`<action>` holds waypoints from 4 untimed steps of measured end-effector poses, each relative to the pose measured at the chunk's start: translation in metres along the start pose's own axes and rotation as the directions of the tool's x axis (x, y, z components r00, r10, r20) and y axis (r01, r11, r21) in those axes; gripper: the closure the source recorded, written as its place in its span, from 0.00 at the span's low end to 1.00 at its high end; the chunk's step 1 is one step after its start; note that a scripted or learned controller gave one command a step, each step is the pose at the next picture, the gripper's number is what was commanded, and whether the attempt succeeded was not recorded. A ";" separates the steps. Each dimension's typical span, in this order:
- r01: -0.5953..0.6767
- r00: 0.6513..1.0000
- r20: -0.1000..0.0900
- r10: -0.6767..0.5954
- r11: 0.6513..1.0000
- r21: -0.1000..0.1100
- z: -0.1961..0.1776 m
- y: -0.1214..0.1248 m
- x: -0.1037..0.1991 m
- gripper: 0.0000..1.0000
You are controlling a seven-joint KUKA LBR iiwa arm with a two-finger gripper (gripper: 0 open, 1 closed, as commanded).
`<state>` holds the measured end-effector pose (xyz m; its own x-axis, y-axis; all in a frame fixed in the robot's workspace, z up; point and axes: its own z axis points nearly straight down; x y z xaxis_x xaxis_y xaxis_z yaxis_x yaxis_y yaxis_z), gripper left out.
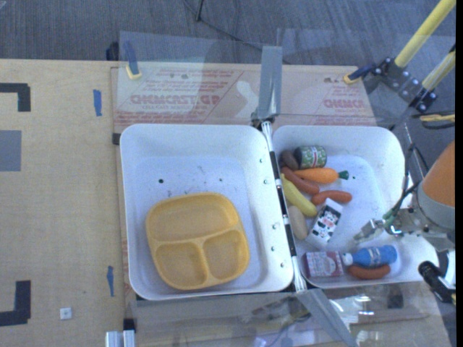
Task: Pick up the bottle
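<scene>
The hand (372,229), whose state I cannot tell, hangs just above the bottle (372,256) at the lower right, so next it must drop down.

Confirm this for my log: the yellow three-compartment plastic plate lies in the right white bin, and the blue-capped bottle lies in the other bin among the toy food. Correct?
Not quite. The camera view shows the yellow three-compartment plastic plate in the left white bin, not the right. The blue-capped bottle lies in the right white bin among the toy food, as you said.

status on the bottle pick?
Gripper low in right bin, nothing between fingers. Bottle lying flat just below it, untouched. Sausage and pink packet touching the bottle.
</scene>
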<state>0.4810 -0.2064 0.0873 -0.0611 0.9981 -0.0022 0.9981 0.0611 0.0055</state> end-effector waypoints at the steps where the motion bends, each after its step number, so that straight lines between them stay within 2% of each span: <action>1: -0.224 0.975 -0.002 0.224 0.975 -0.003 0.000 0.002 0.003 0.00; 2: -0.210 0.978 -0.001 0.210 0.978 0.005 -0.021 0.016 0.045 0.00; 3: -0.044 0.999 -0.002 0.044 0.999 0.000 0.000 0.002 0.016 0.00; 4: -0.046 0.999 0.003 0.046 0.999 -0.006 -0.011 0.002 0.014 1.00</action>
<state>0.4826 -0.1928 0.0985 -0.0148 0.9999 -0.0054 0.9998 0.0148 0.0114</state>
